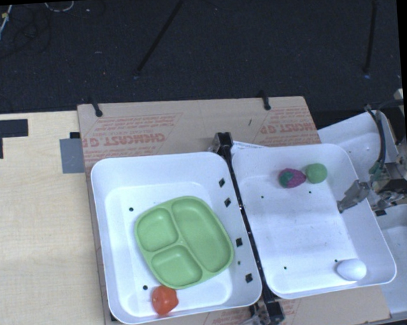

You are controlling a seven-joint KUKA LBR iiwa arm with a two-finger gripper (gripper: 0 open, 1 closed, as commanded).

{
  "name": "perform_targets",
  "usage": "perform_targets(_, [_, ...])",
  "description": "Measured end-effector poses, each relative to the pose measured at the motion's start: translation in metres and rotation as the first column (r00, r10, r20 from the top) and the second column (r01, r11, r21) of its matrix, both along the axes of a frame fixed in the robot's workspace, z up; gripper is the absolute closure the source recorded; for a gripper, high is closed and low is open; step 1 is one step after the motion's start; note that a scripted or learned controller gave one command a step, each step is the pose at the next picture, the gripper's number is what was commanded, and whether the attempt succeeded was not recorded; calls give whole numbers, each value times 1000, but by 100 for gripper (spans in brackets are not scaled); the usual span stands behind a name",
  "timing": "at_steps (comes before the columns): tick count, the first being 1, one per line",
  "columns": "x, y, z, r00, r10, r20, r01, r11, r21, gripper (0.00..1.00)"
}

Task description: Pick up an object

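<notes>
step: approach | end effector [360, 196] at right bin rim, I cannot tell its state | I'd descend squarely on nearest green ball [316, 172]; purple ball [292, 178] touches it

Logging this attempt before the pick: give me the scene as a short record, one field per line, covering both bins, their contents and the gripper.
left bin: green divided plate, orange-red object by the near wall
right bin: purple object touching green ball near the far wall; white object in the near right corner
gripper: at the right bin's right rim, nothing visibly held
finger state: cannot tell
</notes>
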State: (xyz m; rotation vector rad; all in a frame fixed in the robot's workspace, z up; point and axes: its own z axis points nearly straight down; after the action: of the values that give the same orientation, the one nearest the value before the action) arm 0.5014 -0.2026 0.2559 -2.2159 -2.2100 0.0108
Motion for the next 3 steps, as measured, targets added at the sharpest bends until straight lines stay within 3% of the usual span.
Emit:
perform_targets(1, [2, 0, 6, 1000, 3, 10, -3, 1000, -2, 0])
perform_targets(3, [-9, -2, -117, 1000, 2, 5, -2, 1000, 0, 0])
